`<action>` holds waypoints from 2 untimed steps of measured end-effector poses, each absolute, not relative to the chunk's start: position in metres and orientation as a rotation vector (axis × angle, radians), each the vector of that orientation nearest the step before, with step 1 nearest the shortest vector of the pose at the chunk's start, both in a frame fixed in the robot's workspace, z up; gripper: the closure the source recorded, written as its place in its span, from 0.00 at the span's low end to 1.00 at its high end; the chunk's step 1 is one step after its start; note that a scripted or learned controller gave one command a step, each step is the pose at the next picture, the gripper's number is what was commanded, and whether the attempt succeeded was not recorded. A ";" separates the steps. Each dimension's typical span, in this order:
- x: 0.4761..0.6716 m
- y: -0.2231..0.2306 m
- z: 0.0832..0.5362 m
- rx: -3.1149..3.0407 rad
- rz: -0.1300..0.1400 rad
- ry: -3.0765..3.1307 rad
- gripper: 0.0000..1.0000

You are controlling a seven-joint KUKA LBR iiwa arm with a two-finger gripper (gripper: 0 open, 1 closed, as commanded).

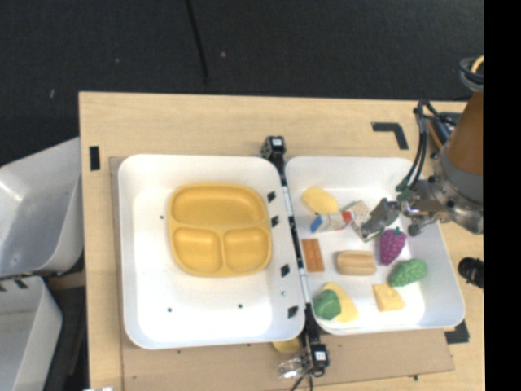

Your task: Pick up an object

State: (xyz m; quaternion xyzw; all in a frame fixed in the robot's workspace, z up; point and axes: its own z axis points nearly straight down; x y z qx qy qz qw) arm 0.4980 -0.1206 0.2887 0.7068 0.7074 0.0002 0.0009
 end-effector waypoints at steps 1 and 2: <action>0.499 -0.121 0.299 2.216 0.002 2.221 1.00; 0.581 -0.156 0.177 2.214 0.005 2.214 1.00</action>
